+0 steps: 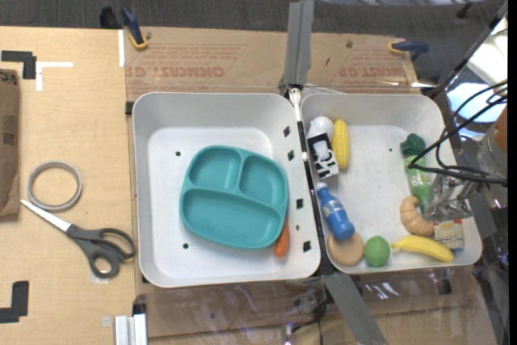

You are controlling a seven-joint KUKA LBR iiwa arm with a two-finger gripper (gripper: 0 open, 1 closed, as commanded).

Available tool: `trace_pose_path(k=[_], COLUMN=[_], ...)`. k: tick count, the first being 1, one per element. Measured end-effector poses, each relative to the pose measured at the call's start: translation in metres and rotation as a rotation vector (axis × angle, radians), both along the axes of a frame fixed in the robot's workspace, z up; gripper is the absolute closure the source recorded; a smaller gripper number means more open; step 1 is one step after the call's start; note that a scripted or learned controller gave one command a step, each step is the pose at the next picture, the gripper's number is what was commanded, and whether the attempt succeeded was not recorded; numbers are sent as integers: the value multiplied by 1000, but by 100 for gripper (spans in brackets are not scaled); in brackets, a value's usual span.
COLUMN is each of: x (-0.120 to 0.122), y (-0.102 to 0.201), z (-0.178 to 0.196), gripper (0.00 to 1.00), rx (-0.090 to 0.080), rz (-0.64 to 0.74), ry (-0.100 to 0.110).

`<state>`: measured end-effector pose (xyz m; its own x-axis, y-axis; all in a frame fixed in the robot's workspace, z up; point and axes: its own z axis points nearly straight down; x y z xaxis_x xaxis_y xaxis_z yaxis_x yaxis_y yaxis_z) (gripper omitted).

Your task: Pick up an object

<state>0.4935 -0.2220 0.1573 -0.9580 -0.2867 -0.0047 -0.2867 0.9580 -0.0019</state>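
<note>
The right bin [380, 113] holds several small objects. A yellow corn cob [341, 143] and a white bottle [321, 143] lie near its left wall, with a blue bottle [334, 212] below them. Along the front lie a tan round piece [346, 250], a green ball [376, 250] and a banana [422, 247]. A croissant [410, 214], a small box [450, 234] and a green leafy item [414, 146] sit on the right side. My gripper [449, 202] hangs low over the bin's right side, just right of the croissant and above the small box.
The left bin [153, 174] holds a teal divided plate [234, 198] with an orange carrot [281, 241] beside its right front edge. Scissors [89, 242] and a tape roll [54, 184] lie on the bench at left. Cables [468, 113] trail over the right bin's wall.
</note>
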Motion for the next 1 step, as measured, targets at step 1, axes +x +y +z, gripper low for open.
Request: trace_pose_path(k=[1], x=[26], y=[25], z=[-64], gripper=[100], rx=[3], rz=[-47], ry=[0])
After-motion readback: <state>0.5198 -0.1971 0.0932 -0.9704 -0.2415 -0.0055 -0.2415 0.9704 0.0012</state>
